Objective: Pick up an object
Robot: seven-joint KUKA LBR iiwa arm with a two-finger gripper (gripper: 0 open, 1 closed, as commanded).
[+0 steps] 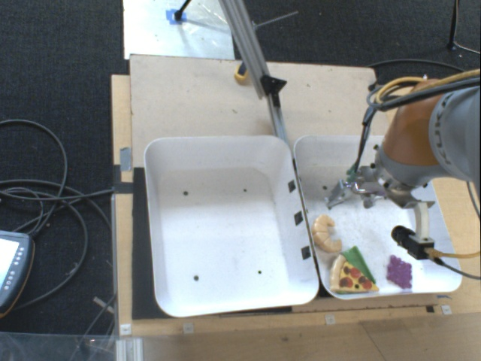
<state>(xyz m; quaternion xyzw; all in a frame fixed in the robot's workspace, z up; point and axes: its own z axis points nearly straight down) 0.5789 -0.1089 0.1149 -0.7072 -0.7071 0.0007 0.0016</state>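
**Arm over the right bin, nothing picked yet**

Closest to the camera, along the bottom edge of the right bin (451,280), sit the toy foods: a pizza slice (352,275) — flat wedge, yellow with red dots and a green crust edge — and just to its right a purple grape cluster (399,271), lumpy and matte. A bit above the pizza lies a pale croissant (326,233), curved and ridged. All look like moulded plastic, light and rigid.

The gripper (340,194) hangs in the middle right of the frame, above the croissant and apart from it. Metal fingers point left; I can't tell how far apart they stand, and nothing visible sits between them. So I'd call this the approach step — no grasp yet.

Next move probably means lining up over one item and dropping down; the croissant is nearest. Its curved back could slip out.

The left bin (161,156) is smooth glossy white plastic.
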